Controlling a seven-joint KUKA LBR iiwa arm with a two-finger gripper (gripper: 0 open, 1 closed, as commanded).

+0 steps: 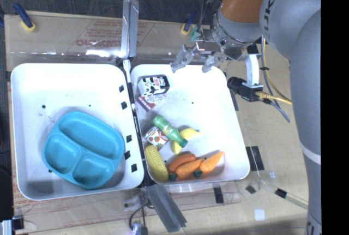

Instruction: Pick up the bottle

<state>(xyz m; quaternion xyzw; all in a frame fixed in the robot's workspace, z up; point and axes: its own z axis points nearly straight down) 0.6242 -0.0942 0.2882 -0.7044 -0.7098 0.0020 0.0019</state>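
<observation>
A small green bottle lies on its side in the right bin, among toy foods near the bin's left half. My gripper hangs above the bin's far edge, well up and to the right of the bottle. Its two fingers are spread apart with nothing between them.
Around the bottle lie a yellow lemon, a corn cob, two carrots, a small carton and a black-and-white carton. The left bin holds a blue divided plate. A metal divider stands between the bins.
</observation>
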